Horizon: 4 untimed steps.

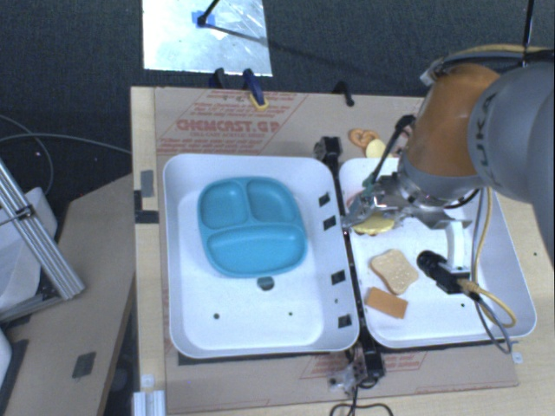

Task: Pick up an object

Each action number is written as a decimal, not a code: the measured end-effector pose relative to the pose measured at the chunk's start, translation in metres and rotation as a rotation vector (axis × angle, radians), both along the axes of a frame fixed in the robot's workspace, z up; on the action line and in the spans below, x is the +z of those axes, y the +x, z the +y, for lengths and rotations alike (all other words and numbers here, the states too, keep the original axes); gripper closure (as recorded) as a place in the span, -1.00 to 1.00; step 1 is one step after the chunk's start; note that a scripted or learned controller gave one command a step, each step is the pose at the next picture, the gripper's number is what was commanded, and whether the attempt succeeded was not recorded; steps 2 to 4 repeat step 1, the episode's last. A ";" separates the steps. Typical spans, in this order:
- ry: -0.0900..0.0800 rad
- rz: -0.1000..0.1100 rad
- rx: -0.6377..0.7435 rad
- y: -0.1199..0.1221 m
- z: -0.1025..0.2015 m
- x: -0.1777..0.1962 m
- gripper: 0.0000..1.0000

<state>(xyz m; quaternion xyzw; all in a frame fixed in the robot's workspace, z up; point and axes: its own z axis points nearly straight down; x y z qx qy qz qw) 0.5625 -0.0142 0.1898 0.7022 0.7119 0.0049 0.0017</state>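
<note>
We find the gripper (368,208) low in the right bin (503,271), over a yellow item (375,225). We cannot tell its state. 1 toast slice (395,271) lies nearby.

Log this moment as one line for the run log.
arm: over right bin | gripper: low at yellow item, grasp unclear | toast, orange block: loose in right bin | blue plate: left bin
</note>
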 end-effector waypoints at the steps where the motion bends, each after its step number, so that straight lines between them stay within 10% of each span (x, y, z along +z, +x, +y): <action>1: 0.000 0.000 0.000 0.037 0.085 0.046 1.00; 4: 0.000 0.000 0.000 0.037 0.085 0.046 1.00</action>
